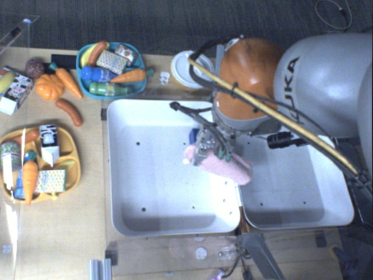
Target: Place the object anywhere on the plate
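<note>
At the bottom of the frame the wooden tabletop [58,238] shows a bare strip, with some small metal parts near the lower middle edge. Just above it lie the two shallow white bins side by side: the left bin [151,197] takes the middle of the frame, and the right bin [303,206] sits at the lower right, partly under the arm.

At the centre of the frame the pincer [211,150] hangs over the right part of the left bin. Directly below it, and touching it as far as I can see, is a pink soft object [224,167] that lies across the border between the two bins. I cannot tell if the pincer is spread or pressed together, and I cannot tell if it really grips the pink object.

At the left edge, on the tabletop, is a yellow plate [73,156] carrying toy food: a carrot and some small boxes.

Farther up, in the upper left of the frame, stands a blue bowl [140,86] full of toy food, with a small orange pumpkin [48,86], a carrot and a sausage [70,112] loose beside it. A white round container [183,69] stands in the upper middle. The grey arm [326,80] with its orange band [250,69] fills the upper right.
</note>
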